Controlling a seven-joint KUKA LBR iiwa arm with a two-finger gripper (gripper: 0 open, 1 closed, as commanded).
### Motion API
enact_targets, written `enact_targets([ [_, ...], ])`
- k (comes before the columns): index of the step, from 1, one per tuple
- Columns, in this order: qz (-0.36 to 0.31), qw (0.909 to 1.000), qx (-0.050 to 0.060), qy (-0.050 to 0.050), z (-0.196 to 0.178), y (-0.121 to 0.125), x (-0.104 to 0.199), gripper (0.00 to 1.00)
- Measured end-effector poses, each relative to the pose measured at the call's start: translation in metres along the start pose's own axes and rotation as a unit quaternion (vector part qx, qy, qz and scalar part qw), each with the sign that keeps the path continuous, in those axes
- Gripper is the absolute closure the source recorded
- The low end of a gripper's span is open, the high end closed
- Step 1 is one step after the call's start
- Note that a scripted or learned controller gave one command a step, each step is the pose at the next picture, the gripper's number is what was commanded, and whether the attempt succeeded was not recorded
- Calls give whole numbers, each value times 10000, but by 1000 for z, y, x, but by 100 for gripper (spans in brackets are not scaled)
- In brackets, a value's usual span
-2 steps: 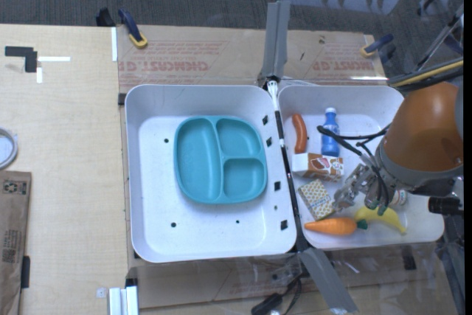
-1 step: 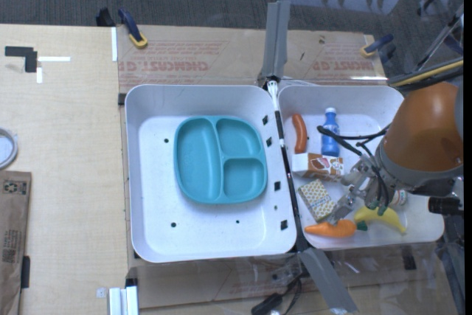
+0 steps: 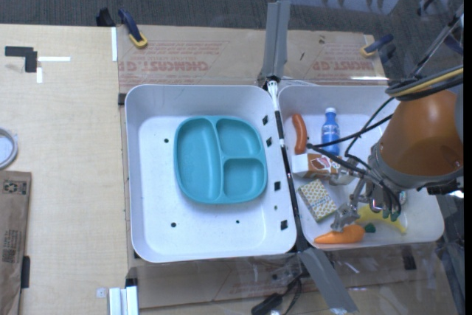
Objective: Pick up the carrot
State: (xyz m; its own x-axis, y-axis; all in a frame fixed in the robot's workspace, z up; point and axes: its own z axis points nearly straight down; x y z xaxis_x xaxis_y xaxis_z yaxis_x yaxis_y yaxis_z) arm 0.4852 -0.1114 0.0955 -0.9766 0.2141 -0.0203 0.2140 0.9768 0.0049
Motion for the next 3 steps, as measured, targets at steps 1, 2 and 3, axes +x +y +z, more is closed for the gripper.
enact_targets([
  [1, 18, 10000, 2, 39, -6, -1, 1, 100],
  [2, 16, 10000, 1, 29, -6, -1, 0, 0],
  [3, 1819, 9833, 45, 96, -93, 68, -27, 0],
])
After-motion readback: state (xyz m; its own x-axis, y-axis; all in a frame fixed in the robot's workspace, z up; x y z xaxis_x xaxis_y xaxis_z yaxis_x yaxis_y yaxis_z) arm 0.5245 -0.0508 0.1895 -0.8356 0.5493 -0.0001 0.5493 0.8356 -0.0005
